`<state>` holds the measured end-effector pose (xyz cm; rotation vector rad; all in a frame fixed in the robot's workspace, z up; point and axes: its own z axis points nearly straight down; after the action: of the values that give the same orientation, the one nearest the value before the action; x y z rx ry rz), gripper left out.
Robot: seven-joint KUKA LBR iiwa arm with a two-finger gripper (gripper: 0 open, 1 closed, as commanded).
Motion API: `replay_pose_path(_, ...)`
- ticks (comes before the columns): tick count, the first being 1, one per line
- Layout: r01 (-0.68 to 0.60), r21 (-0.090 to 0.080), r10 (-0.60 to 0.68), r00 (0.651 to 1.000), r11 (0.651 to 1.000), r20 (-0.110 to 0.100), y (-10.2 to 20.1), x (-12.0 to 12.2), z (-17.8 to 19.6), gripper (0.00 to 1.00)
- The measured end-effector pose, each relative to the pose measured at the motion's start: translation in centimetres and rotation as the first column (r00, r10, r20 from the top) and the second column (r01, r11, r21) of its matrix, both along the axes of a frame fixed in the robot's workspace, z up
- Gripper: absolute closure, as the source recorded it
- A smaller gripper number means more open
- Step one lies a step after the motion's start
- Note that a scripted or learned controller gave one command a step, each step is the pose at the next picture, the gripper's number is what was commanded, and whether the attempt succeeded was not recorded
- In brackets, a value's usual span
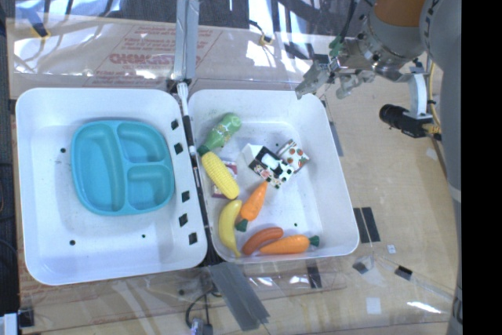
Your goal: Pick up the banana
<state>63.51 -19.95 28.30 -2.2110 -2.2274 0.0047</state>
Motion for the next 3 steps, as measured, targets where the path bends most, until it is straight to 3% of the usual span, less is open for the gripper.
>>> replay_pose_path(1, 0.039, 0.0, -0.039, 0.999, 0.999, -0.001, 7.9, -2.7, -9.4, 0.0)
replay_pose_path(2, 0.266, -0.003, -0.266, 0.963, 0.964, 0.037, 9.6, -6.2, -17.6, 0.0)
replay_pose_path(3, 0.224, 0.0, -0.224, 0.975, 0.975, 0.003, 13.5, -0.4, -9.0, 0.0)
